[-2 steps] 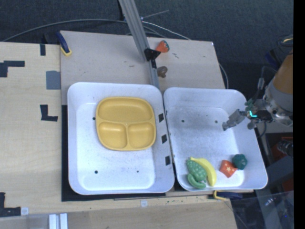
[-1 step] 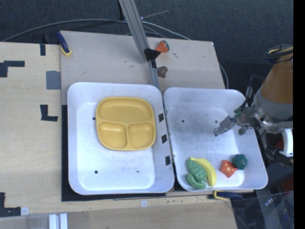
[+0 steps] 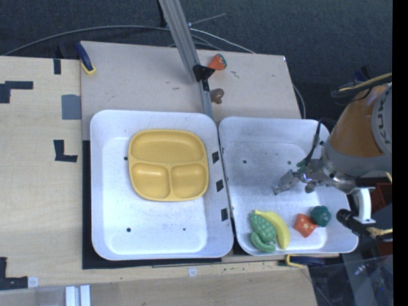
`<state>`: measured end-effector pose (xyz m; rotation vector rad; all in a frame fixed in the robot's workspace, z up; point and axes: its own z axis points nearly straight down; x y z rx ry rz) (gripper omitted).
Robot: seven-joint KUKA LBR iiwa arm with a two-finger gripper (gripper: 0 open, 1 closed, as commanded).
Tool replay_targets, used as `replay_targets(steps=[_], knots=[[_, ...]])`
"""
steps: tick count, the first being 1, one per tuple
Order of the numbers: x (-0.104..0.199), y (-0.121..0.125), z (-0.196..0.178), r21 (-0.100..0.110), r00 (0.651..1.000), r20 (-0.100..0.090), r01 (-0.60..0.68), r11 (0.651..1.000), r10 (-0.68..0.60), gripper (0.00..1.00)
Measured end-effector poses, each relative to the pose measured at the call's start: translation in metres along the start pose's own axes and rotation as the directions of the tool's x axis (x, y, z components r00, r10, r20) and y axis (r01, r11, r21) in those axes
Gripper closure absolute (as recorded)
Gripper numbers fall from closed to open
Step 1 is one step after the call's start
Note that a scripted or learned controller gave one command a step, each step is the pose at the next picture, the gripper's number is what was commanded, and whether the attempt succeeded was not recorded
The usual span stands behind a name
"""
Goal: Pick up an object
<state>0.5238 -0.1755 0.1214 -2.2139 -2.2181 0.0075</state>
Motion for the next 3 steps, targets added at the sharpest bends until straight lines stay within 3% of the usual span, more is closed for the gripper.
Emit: replay_targets(steps=[1, 2, 3], knots=[[0.0, 0.0, 0.033, -0.008, 1.0, 0.004, 0.0, 1.0, 0.0, 0.0], [0.001, 0.0, 0.022, -0.008, 1.0, 0.002, 0.0, 1.0, 0.0, 1.0], [0.009, -0.001, -0.024, -0.011, 1.0, 0.002, 0.0, 1.0, 0.0, 1.0]])
